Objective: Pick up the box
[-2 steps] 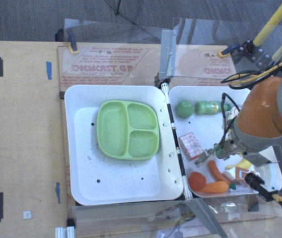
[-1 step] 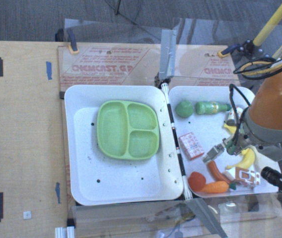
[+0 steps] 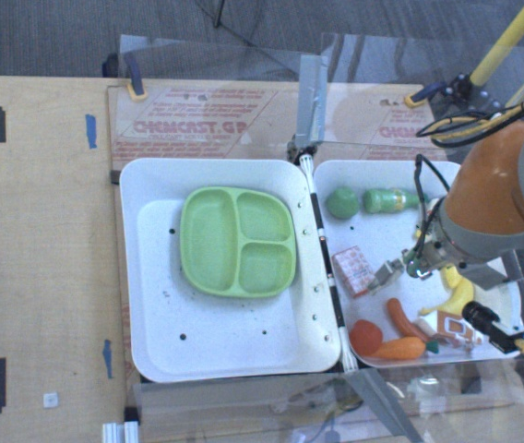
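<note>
Box [image 3: 352, 270] lies flat in the right bin [image 3: 506, 289] near its left wall, untouched. Gripper [image 3: 398, 269] hovers just beside it, jaws seemingly spread with nothing between, probably lining up a grasp.

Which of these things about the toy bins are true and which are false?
1. The green plate lies in the left bin. True.
2. The box sits on the green plate. False: it lies in the right bin.
3. The tool is right beside the box. True.
4. The carrot lies in the left bin. False: it lies at the right bin's near edge, beside the tomato.
5. The green ball is in the right bin. True.
</note>
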Controlling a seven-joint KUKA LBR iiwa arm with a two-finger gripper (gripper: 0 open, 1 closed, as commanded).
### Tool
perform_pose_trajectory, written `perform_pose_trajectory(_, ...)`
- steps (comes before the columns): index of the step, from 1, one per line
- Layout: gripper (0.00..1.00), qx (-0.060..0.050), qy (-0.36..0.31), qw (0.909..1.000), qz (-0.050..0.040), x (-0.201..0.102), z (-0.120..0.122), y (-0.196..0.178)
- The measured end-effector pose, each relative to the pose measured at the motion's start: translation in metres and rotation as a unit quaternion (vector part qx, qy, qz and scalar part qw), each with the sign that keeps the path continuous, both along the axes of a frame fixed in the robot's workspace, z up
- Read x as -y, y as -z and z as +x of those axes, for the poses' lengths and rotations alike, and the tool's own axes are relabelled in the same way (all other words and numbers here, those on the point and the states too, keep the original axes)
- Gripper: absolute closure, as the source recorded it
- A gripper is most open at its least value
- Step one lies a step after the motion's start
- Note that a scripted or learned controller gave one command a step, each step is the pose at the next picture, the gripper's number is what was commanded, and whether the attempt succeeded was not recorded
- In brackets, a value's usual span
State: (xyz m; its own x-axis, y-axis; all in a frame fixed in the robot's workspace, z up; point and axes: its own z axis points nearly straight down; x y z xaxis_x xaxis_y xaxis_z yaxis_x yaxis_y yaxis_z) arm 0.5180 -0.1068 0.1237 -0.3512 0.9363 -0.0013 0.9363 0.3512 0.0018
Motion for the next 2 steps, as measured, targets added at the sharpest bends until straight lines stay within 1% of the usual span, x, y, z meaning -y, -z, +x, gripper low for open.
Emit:
perform_pose_trajectory(1, 0.0, 0.004, 0.008, 1.0, 0.0005, -0.003, 0.023, 0.032)
perform_pose_trajectory(2, 0.0, 0.0, -0.078, 0.997, -0.0002, -0.018, 0.057, -0.062)
